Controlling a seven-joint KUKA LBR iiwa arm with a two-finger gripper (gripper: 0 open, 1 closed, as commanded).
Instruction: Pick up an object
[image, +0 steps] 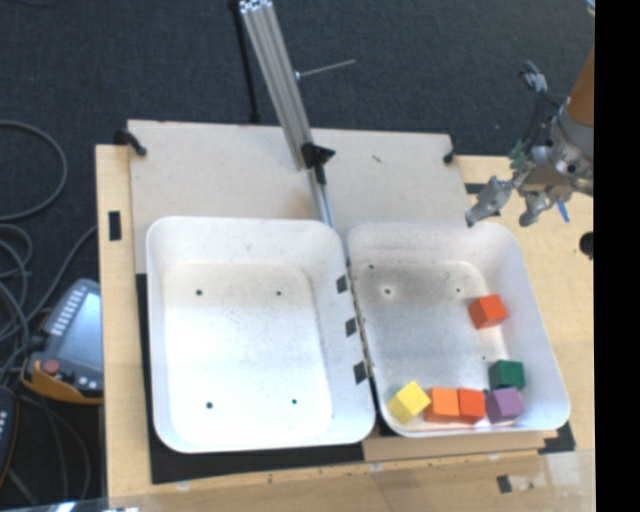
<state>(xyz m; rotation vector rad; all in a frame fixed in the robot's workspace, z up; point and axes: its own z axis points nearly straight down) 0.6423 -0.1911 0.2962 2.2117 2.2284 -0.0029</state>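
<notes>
Grey tool hangs open above right bin's far rim.

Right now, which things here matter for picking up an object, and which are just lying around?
Job: gripper; orange block, green block, purple block, yellow block, orange pair, right bin.
Lying about: left bin, handheld controller, cables.

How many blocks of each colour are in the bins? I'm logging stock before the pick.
Orange blocks: 3
Yellow block: 1
Green block: 1
Purple block: 1
Total: 6, all in the right bin
</notes>
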